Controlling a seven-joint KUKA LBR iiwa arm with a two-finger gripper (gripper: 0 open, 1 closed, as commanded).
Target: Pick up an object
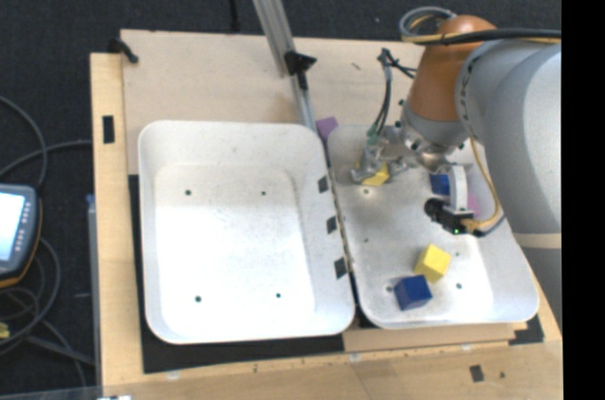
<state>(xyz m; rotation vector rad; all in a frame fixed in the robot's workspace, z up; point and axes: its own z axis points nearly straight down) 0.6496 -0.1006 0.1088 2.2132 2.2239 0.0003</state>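
Grasp step in hand: the hand point(371, 167) is down in the right shallow white bin point(501, 294), near its top-left corner, right at a small yellow block point(377, 178). Block sits at the fingertips; can't tell whether the hand is spread or pinching it. Another yellow cube point(435, 261) and a dark blue cube point(412, 291) lie well apart toward the bin's near edge, just beside each other. Left white bin point(236, 228) alongside. Next: confirm a firm pinch, then lift straight up, clear of the bin wall.
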